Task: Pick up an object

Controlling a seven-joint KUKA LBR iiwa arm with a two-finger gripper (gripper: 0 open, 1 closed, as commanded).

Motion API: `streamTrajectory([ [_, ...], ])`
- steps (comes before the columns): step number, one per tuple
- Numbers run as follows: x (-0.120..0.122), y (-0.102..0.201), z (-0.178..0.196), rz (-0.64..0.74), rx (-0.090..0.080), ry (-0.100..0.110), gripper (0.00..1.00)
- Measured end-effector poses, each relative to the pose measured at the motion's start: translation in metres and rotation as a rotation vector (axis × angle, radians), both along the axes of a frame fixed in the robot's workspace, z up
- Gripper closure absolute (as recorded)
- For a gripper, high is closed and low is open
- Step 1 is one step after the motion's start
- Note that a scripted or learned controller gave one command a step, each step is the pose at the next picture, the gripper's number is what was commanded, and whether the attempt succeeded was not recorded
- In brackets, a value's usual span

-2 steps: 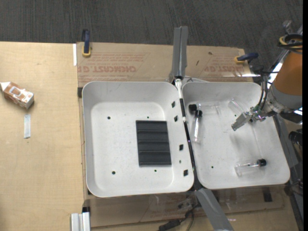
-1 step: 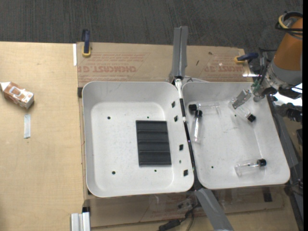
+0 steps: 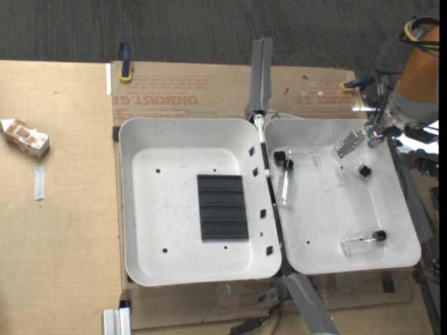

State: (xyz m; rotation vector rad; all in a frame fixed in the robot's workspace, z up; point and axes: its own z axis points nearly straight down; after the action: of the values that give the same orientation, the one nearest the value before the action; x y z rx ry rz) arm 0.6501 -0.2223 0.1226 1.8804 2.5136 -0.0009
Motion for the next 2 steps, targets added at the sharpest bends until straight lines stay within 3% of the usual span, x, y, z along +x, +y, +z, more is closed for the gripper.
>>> streamTrajectory([
  [2, 0.0, 0.0, 0.0, 0.0, 0.0, 0.0, 0.0],
])
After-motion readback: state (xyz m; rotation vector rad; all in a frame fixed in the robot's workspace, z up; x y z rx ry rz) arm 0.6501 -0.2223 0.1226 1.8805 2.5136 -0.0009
